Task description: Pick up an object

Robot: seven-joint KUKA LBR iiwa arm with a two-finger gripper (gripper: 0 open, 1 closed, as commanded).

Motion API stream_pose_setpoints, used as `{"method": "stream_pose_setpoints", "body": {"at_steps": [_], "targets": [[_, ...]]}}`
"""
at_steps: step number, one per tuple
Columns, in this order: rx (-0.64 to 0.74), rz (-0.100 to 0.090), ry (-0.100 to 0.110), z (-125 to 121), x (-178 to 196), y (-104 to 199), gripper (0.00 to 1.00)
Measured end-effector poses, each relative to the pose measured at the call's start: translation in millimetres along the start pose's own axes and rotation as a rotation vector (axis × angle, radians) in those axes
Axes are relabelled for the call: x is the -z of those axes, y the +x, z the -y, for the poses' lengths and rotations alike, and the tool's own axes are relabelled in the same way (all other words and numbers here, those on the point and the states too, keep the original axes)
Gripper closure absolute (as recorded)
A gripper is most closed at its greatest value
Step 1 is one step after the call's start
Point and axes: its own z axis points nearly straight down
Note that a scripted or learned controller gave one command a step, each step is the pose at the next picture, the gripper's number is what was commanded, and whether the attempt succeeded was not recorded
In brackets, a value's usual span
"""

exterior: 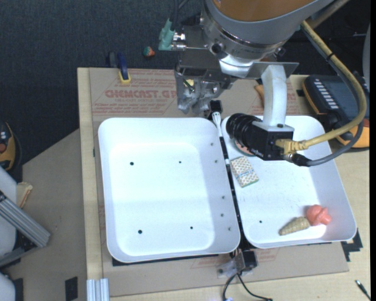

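- The jaws [197, 94] of the grey arm hung near the top centre of the camera view, above the far edge of the bins, over the brown board with red lettering [141, 94]. Whether they were open or closed could not be told; the metal parts there were small and blurred, and nothing could be seen between them.
- Just right of the jaws, a black cylindrical unit [258, 136] on a white bracket [275, 97] reached over the far left corner of the right bin [335, 176], with a yellow cable [329, 138] running off to the right.
- The arm's wide grey body with its orange band [258, 14] filled the top of the view.
- In the right bin, a small patterned box [244, 171] lay tilted near the bin's left wall, just below the black unit.
- Partly hidden under that black unit, a pinkish round object [238, 145] showed at its edge; what it was could not be told.
- Near the right bin's front right corner lay a toy ice cream cone [305, 220], tan cone pointing left and pink scoop to the right, well apart from the box.
- The left bin [117, 194] sat touching the right bin along a dark seam.
- Both bins rested on the pale surface [88, 235], with a blue and yellow clamp [123, 67] at the board's far left corner.
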Motion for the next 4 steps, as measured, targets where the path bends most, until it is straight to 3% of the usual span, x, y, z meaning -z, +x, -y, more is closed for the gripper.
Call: {"method": "stream_pose_setpoints", "body": {"at_steps": [1, 2, 3, 4], "targets": [[0.0, 0.004, 0.009, 0, -5, 0, 0.0], [0.002, 0.002, 0.006, 0, 6, 1, 1.0], [0.002, 0.003, 0.007, 0, 6, 1, 0.0], [0.003, 0.001, 0.004, 0, 17, 2, 1.0]]}}
